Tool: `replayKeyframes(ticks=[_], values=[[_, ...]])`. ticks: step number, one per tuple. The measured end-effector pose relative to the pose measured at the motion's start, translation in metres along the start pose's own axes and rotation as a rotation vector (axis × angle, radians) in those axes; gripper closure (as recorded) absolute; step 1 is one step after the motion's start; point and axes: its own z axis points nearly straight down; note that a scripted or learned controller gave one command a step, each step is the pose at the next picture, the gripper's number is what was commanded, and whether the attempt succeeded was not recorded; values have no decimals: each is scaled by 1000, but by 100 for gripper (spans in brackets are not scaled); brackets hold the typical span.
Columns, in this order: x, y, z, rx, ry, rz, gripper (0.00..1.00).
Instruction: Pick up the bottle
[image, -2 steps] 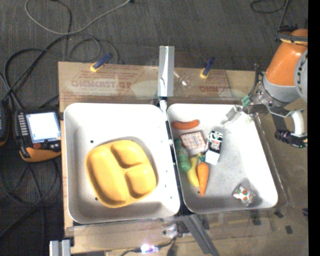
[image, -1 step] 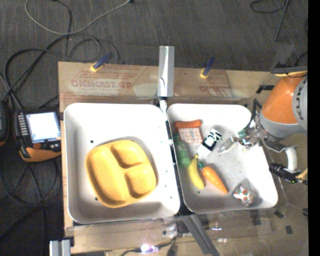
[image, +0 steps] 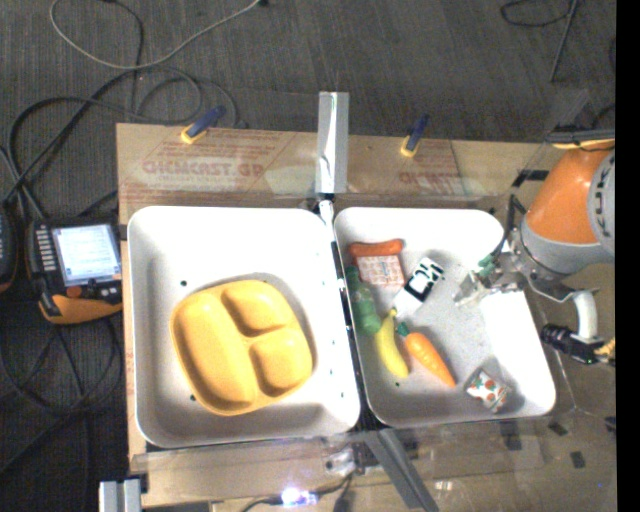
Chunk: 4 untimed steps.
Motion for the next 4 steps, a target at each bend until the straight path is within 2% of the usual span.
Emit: replayKeyframes(ticks=[1, 2, 3, 4], values=[[0, 0, 0, 0, 0, 0, 0], [93, -3, 16, 6, -2, 176, 0], [77, 39, -23, 4, -5, 129, 0], [62, 67, -86, 4, -7, 152, 0]])
